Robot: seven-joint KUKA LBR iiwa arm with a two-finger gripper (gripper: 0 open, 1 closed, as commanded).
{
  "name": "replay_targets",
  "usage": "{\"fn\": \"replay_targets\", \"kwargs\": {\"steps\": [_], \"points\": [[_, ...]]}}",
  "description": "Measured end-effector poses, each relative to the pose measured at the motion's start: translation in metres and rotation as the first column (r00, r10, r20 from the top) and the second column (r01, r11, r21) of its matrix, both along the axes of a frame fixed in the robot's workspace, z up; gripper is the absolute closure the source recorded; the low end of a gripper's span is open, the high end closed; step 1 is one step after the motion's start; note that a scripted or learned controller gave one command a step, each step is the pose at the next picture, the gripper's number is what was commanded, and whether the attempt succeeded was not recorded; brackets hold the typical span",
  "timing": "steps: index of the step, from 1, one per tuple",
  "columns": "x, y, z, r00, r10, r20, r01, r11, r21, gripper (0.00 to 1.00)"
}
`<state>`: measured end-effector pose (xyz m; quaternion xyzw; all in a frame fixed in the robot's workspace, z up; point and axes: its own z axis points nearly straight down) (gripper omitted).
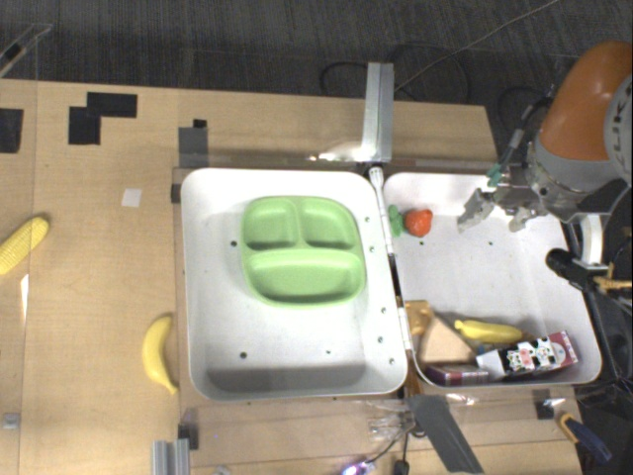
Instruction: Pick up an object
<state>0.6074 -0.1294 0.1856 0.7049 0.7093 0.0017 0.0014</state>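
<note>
A pale wooden surface (99,315) carries two shallow white bins side by side, with dark carpet beyond. The left bin (213,354) holds a green divided plate (301,248); a corn cob (20,245) and a banana (158,352) lie outside it on the wood. The right bin (495,285) holds a small red strawberry (418,222) with a green leafy top, near the dividing wall at the far end, plus a yellow banana (487,332), a tan wedge (445,344) and a printed carton (534,354) crowded along the near edge. The tool (495,208) hangs over the far part of the right bin, its fingers spread apart with nothing between them. Assessment: the approach step is in hand and no grasp is made. The strawberry sits nearest and stands well apart from other items; the next move calls for shifting toward it, lowering and closing squarely, as its rounded form may slip.
</note>
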Motion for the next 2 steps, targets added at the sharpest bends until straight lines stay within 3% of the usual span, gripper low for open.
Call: {"fn": "replay_targets", "kwargs": {"steps": [1, 2], "points": [[0.027, 0.05, -0.082, 0.989, -0.149, -0.001, 0.149, 0.989, 0.002, 0.0], [0.064, 0.039, -0.098, 0.997, -0.077, 0.003, 0.077, 0.997, -0.001, 0.0]]}}
